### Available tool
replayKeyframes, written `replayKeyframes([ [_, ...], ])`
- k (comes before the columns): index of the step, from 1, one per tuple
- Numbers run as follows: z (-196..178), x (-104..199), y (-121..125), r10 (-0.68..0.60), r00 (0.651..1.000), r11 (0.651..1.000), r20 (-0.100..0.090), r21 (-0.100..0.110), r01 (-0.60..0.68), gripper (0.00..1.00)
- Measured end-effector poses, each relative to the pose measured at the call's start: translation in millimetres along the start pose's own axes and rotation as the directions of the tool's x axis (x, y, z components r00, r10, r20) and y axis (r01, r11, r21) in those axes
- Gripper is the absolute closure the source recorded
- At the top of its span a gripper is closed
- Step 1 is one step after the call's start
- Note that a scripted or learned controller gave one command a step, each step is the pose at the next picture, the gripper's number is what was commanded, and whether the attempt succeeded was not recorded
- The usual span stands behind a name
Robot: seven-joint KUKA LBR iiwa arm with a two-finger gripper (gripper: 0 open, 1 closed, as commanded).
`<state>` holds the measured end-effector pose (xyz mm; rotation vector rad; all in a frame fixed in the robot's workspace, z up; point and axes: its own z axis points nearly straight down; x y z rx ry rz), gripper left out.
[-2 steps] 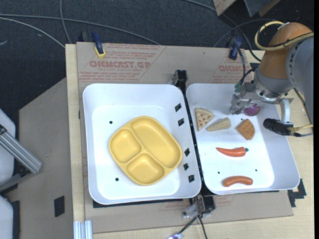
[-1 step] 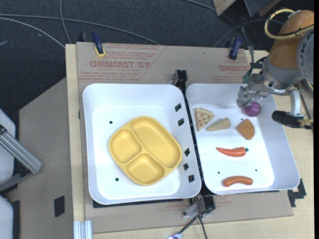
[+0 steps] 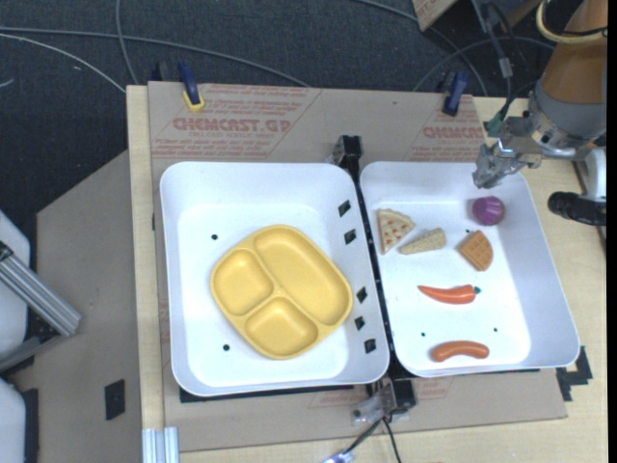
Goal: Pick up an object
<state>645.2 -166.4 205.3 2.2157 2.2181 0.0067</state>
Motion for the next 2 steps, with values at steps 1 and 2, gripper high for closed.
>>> replayKeyframes([
  [1,-46.8,6.4,3.1,-0.001,1.000,1.000,0.000,0.000,0.001,1.00],
  [2,-52.9,56.0,-19.7,-0.004,1.000,1.000,-0.004,0.009,0.004,1.00],
])
